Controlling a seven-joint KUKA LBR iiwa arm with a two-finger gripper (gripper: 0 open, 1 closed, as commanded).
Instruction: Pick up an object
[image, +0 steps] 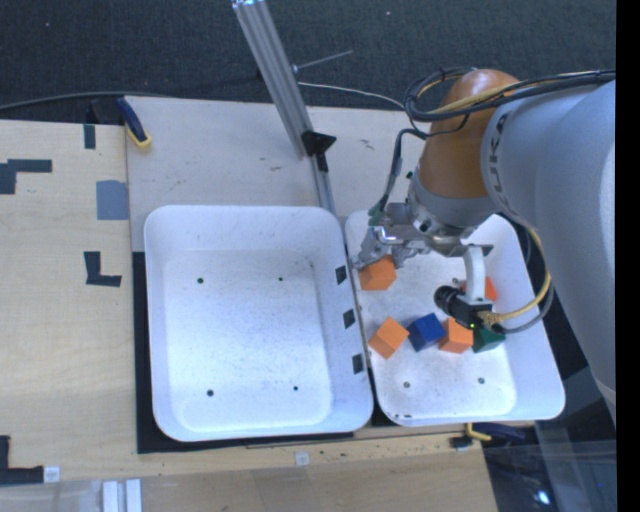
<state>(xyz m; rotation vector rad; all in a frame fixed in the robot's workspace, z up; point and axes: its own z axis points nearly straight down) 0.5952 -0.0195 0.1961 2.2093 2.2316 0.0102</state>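
Gripper (384, 250) sits over the right bin (530, 400), orange block (377, 274) just below its fingertips by the left wall. Can't tell whether it's pinched or only touched. Risk: an off-centre or corner grab slips, dropping the block, or fingers catch the wall.

Orange block (377, 274) in right bin (530, 400), tilted, by left wall.

There were two white bins (245, 225) (520, 395), three orange cubes (377, 274) (388, 338) (456, 337), one blue cube (426, 331) and one green block (489, 340).
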